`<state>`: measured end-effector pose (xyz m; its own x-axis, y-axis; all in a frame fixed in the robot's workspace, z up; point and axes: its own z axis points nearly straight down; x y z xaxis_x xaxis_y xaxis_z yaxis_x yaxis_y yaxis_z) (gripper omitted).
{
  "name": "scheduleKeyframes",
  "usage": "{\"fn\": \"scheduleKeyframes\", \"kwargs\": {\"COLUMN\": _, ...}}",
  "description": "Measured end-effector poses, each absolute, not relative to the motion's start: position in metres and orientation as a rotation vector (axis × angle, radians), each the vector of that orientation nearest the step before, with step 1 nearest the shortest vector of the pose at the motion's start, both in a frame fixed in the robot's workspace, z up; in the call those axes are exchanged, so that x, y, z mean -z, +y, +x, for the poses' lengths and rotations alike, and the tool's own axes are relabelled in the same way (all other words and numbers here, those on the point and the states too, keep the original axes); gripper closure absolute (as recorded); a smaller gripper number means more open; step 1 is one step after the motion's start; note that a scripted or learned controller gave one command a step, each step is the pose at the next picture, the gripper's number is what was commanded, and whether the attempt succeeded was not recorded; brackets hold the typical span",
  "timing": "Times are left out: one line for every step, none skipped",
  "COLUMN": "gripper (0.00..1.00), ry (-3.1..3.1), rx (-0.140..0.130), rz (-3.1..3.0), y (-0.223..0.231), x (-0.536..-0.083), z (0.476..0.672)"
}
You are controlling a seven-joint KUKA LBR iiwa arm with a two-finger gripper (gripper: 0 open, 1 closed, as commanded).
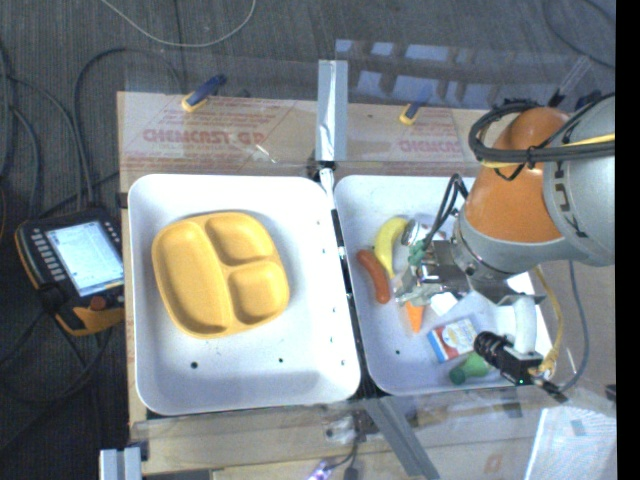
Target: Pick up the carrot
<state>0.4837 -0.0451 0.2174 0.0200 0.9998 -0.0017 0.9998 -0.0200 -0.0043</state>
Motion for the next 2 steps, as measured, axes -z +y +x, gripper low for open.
{"fn": "scheduleKeyframes", "kwargs": {"gripper": 1.00, "ry": -2.163, "rx": -0.009, "rz": -2.275, "y": -0.114, "x": -0.180, "z": 0.487}}
{"fn": "scheduleKeyframes", "kwargs": {"gripper": 1.00, "ry": -2.708, "rx": -0.002, "rz": -1.586, "y": -0.063, "x": -0.192, "z": 0.484}}
